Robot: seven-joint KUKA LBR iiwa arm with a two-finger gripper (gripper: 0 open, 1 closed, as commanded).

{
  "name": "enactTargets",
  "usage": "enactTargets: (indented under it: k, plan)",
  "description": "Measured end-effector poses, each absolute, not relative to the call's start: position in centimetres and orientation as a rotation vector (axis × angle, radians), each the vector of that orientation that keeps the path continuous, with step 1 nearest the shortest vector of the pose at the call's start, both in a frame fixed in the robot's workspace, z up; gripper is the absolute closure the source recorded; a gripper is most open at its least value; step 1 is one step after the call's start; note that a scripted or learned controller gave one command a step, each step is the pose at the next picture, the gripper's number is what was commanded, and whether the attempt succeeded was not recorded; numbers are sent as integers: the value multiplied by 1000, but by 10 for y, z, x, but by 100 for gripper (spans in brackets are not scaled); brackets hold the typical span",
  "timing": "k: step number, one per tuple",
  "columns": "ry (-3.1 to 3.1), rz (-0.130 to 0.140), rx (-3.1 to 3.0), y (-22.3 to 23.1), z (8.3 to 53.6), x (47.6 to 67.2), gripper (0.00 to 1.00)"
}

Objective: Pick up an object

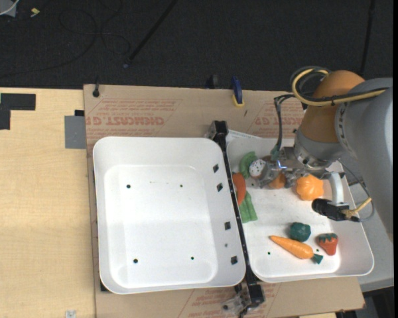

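The bench (33,197) is light wood-grain, carrying a brown cardboard sheet (159,114) printed with red lettering, and beyond its far edge the room falls away into dark floor strewn with cables (99,18). Black and grey patches (16,108) mark the bench top at far left. On the cardboard sit two shallow white bins side by side, joined by black clips (219,132). The left bin (109,177) is the larger in view, its floor showing small dark dots. The right bin (358,260) holds the toy food: an orange round fruit (309,188) near the far side, a carrot (292,246) lying towards the near rim, a dark green rounded piece (300,231) just beside the carrot, a strawberry (328,242) near that, and green and orange-red pieces (243,194) against the dividing wall. The grey arm (368,124) with its orange band (338,88) reaches in from the right over the far part of the right bin. The gripper (273,172) is low among the items near a small white piece (257,169); how far its jaws stand apart, and whether they grip anything, cannot be told.
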State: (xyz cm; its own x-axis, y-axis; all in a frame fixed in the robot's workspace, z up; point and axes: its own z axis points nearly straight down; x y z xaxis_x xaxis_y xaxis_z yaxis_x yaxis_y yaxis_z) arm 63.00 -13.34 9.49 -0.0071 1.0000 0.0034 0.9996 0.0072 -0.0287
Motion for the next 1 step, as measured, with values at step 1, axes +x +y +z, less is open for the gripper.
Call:
enactTargets:
  k: [1]
  plan:
    - [-2230, -8, -2218, -74, 193, 646, 100]
